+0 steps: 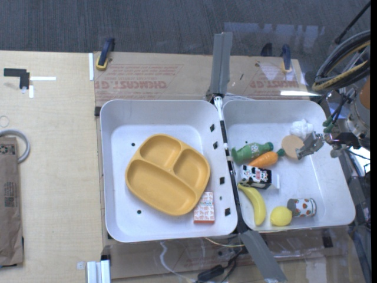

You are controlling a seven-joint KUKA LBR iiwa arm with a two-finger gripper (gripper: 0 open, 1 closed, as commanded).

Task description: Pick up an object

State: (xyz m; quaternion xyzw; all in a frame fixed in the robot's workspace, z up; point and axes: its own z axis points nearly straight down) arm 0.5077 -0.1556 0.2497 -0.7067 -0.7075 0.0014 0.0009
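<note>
The gripper [307,146] hangs over the right bin [330,217], near its right wall, just beside a tan disc [291,144]; whether it is wide or closed I cannot tell. The disc lies toward the bin's far right corner, next to a carrot [263,158]. It looks flat, light and stiff, so it is probably best pinched across its edges.

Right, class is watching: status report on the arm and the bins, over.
Gripper low over right bin, beside tan disc; nothing seen between fingers. Carrot, banana, lemon untouched. Path clear.
</note>
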